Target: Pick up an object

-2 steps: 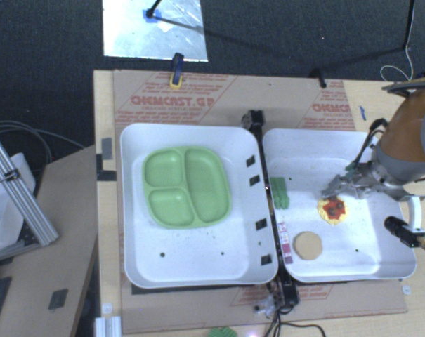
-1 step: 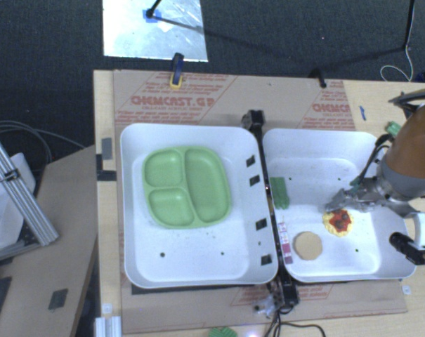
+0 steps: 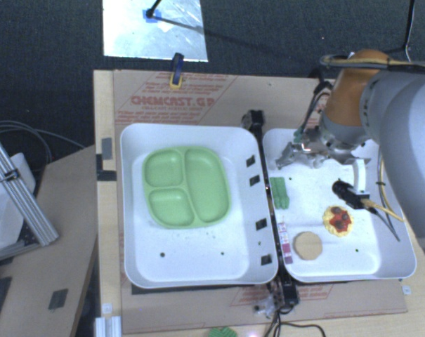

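Note:
My gripper (image 3: 301, 157) hangs low over the back left part of the right bin (image 3: 395, 262), under the grey wrist with its orange band. A green block (image 3: 279, 192) lies just in front of it, against the bin's left wall. A round tan disc (image 3: 308, 245) rests near the bin's front. To its right lies a yellow piece with red spots (image 3: 338, 220). I see nothing held in the gripper.
The left bin (image 3: 138, 258) holds a pale green divided plate (image 3: 185, 187). A black clamp bar (image 3: 263, 188) runs between the two bins. The arm's grey body covers the right bin's far right corner.

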